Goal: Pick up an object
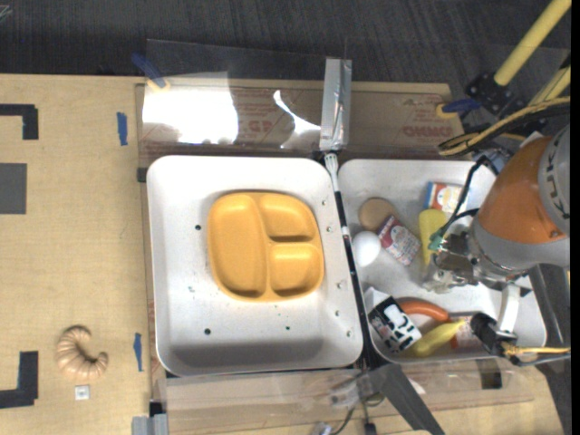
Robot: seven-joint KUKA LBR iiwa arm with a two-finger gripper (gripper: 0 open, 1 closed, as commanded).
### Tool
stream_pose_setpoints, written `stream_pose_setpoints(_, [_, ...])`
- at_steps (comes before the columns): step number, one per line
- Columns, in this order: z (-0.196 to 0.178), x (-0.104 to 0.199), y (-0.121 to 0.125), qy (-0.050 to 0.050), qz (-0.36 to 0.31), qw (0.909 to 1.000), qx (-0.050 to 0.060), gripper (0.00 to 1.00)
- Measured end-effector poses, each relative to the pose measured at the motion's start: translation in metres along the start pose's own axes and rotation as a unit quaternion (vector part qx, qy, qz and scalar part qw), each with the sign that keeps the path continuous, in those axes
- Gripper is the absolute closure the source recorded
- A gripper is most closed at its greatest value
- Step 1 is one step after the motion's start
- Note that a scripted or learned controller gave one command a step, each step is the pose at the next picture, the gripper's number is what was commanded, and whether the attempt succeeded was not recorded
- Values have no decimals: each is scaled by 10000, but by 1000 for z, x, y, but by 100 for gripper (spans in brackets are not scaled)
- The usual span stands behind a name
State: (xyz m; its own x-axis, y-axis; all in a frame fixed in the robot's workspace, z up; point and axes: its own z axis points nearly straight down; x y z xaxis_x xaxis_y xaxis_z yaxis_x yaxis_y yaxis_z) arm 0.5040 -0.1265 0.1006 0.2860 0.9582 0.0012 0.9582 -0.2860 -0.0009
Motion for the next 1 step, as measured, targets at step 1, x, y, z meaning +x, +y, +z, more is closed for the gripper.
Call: stream_pose_setpoints(1, [0,0,0,0,2,10000,1,0])
